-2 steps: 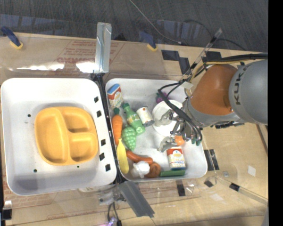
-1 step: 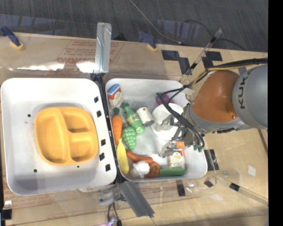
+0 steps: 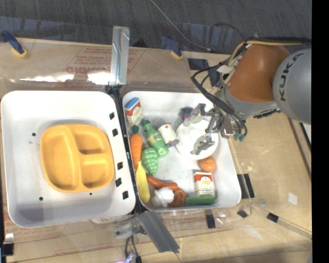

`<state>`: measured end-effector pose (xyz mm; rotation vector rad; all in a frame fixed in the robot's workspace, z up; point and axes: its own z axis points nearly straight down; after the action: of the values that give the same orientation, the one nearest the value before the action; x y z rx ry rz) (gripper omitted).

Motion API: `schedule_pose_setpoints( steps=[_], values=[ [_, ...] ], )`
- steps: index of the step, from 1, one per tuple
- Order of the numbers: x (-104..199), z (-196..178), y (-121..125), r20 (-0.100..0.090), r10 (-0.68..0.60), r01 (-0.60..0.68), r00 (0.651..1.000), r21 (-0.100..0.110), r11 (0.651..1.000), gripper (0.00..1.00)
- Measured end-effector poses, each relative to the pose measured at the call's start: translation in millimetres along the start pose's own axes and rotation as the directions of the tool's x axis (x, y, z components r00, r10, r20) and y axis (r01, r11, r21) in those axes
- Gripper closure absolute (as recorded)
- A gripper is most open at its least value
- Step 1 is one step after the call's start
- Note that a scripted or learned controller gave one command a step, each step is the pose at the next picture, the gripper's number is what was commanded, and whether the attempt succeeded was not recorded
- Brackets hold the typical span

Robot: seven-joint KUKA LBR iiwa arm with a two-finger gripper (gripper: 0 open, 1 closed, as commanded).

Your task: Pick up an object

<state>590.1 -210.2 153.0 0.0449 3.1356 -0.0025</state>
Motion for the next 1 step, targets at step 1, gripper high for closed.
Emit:
schedule_pose_setpoints(
  steps=[1],
  values=[
    [40.4,54.9,1.8,0.006,0.117,-0.117,0.993,-0.002,0.993,0.0]
  ],
)
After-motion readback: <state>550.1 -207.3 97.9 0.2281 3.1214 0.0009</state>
